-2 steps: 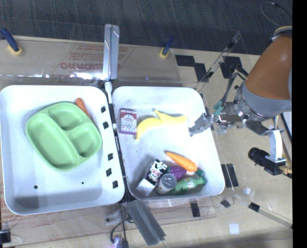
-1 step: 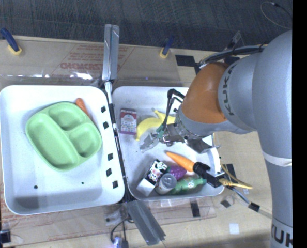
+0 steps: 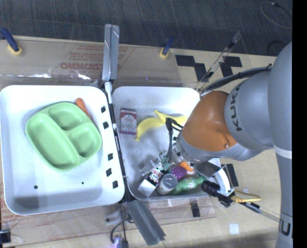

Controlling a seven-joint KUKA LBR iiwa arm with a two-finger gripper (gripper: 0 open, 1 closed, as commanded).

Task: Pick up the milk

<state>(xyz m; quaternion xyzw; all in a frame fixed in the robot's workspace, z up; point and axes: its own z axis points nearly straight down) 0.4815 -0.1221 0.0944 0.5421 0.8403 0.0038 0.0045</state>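
White milk carton [image 3: 152,180] lies packed among clutter at the right bin's [image 3: 143,94] near edge; gripper [image 3: 170,165] above it, fingers' state unclear. Neighbours could get grabbed instead.

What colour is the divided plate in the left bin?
Light green, seen in the camera view.

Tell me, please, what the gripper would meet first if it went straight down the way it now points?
Probably the clutter heaped in the right bin: the gripper points down over the pile at the near edge. Depth is unclear, so which item comes first cannot be told.
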